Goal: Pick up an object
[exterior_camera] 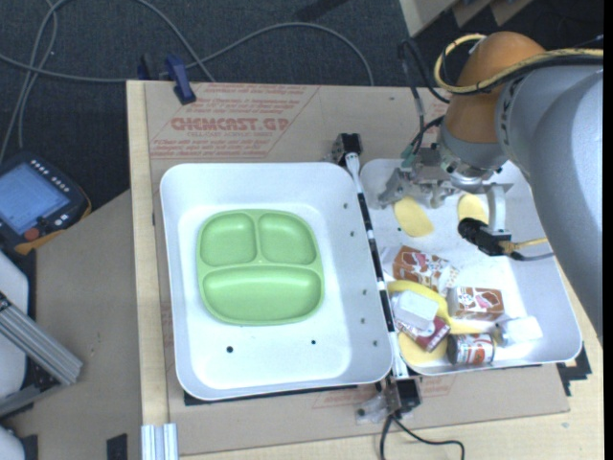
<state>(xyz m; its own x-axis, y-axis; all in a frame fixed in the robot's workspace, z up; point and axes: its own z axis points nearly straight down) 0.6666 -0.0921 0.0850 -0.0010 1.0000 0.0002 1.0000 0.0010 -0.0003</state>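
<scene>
The hand is lowered just above the pale yellow piece; its opening cannot be told. Nothing is seen lifted, so the pick is judged unfinished.

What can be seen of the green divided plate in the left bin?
The green plate is a pale green tray with rounded corners, of smooth matte plastic by its look. It has three compartments: two small ones at the far side, one wide one nearer the camera. It lies flat and right way up near the middle of the left bin, resting on the bin floor. All three compartments look bare.
</scene>
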